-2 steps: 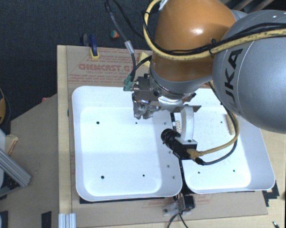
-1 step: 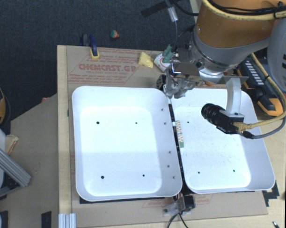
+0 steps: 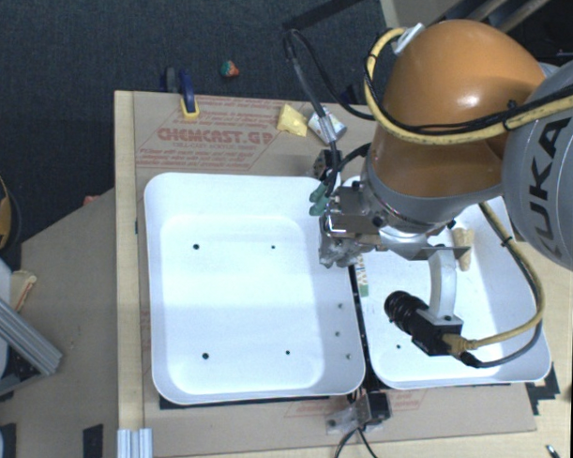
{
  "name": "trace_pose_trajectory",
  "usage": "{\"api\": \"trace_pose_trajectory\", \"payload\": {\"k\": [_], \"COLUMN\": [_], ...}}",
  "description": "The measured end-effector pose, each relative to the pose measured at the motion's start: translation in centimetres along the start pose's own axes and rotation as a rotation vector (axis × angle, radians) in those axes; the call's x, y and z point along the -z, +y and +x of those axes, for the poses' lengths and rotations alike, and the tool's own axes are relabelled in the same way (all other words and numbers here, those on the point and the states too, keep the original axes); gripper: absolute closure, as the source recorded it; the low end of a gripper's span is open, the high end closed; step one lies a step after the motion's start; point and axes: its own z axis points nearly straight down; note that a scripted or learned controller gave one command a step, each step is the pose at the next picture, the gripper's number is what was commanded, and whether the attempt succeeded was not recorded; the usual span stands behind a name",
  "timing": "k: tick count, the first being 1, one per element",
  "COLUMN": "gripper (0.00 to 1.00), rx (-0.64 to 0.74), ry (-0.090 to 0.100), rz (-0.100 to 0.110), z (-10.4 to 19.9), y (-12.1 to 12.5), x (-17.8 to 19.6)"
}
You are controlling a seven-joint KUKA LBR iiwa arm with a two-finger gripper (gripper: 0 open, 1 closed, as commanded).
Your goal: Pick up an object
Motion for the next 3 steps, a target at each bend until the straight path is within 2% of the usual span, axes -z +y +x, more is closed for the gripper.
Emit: {"api": "trace_pose_trajectory", "payload": {"k": [1, 2, 3], "gripper": [1.00, 1.00, 1.00], "rx": [0.003, 0.011, 0.005], "ry": [0.006, 0.001, -0.001], "rz": [-0.032, -0.002, -0.002], "z": [-0.2, 9.8, 10.5], "y": [3.2, 8.2, 3.6], "x": [15.4, 4.9, -0.4]}}
